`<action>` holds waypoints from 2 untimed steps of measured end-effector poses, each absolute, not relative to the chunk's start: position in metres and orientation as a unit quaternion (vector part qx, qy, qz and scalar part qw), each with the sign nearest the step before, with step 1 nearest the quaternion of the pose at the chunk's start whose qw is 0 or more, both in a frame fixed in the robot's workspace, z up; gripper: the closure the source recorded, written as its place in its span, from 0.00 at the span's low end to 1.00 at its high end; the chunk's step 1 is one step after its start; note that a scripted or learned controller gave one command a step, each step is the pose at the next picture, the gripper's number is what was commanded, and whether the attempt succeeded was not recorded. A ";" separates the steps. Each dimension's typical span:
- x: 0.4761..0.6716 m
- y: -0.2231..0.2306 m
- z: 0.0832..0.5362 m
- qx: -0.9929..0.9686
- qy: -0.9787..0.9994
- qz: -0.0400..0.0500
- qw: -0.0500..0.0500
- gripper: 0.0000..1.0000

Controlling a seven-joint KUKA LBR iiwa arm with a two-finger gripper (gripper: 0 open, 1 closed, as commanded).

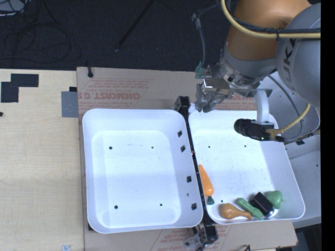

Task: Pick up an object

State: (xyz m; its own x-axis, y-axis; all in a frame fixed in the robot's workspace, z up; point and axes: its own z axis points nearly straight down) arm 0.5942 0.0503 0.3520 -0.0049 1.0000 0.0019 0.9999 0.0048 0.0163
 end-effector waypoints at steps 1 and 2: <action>0.544 0.139 0.324 0.704 0.710 -0.002 -0.003 1.00; 0.546 0.135 0.325 0.706 0.708 -0.002 -0.001 0.00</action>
